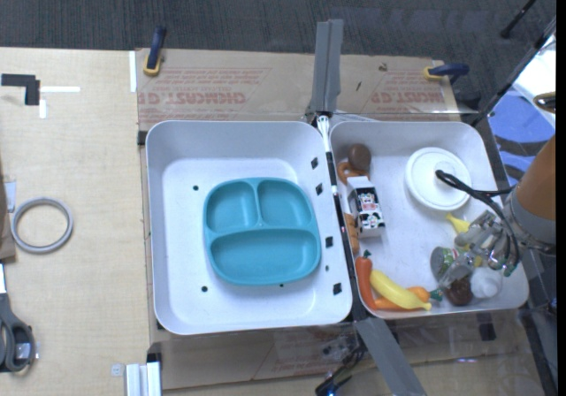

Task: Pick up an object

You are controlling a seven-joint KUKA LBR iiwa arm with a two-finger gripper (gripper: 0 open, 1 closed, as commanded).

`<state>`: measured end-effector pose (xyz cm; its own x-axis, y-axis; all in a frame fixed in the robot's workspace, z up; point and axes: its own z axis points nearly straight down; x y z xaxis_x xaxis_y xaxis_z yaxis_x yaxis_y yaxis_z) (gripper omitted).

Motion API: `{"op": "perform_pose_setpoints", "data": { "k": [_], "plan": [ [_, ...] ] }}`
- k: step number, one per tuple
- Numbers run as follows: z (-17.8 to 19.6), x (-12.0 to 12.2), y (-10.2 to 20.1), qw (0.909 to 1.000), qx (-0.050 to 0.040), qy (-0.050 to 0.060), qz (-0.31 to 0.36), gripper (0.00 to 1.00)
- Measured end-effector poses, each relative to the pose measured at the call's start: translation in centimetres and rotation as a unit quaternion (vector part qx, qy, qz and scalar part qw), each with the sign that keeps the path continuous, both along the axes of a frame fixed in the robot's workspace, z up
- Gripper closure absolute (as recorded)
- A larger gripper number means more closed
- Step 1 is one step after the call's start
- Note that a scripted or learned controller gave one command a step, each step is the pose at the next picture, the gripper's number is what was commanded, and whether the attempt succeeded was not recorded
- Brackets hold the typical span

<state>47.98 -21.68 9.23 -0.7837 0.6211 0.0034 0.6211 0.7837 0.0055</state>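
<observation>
My gripper (pixel 482 244) reaches in from the right and hangs low over the right bin's (pixel 402 235) front right corner. Right under and around it lie a green item (pixel 442 259), a dark brown lump (pixel 459 293) and a white ball (pixel 485 285). A small yellow piece (pixel 458 224) lies just to the gripper's left. I see nothing clearly between its tips. Further left in this bin are a banana (pixel 400 291), an orange carrot (pixel 364 277), a white printed box (pixel 366 209) and a brown ball (pixel 358 156).
A round white dish (pixel 433 184) sits at the back of the right bin. The left bin (pixel 172 209) holds a teal divided plate (pixel 263 231). A grey tape ring (pixel 40 224) lies on the bench to the left. A raised rim divides the two bins.
</observation>
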Motion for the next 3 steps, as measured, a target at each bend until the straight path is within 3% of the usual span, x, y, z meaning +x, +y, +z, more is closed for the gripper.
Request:
{"op": "perform_pose_setpoints", "data": {
  "k": [1,2,3],
  "plan": [
    [0.9,0.1,-0.2,1.0000,-0.0030,-0.002,0.000,1.00],
    [-0.1,2.9,4.2,0.9911,-0.0033,0.001,-0.133,1.00],
    [9.9,-0.1,12.8,0.9925,-0.0034,0.001,-0.122,1.00]
  ]
}}
